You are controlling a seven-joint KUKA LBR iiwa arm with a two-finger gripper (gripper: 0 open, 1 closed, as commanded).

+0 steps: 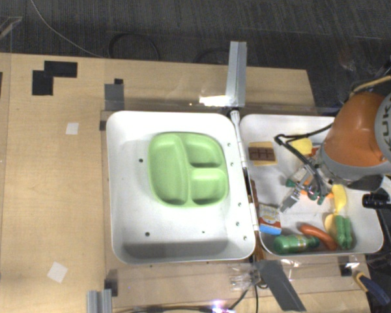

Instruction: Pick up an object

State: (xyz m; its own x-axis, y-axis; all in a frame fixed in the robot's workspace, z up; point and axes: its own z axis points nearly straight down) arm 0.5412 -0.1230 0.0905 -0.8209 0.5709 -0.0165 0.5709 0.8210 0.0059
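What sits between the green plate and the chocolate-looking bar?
In the camera view, bare white bin floor and the two bins' adjoining rims lie between the green plate and the brown bar.

Robot lab: bench (45,194), white bins (127,240).

Arm (368,139) cut off at right edge; small items beneath gripper (298,189) too cluttered to identify.

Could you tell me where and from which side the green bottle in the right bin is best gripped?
Probably across the middle of the green bottle, coming straight down. It lies on its side along the bin's near wall, with a red item close on its right.
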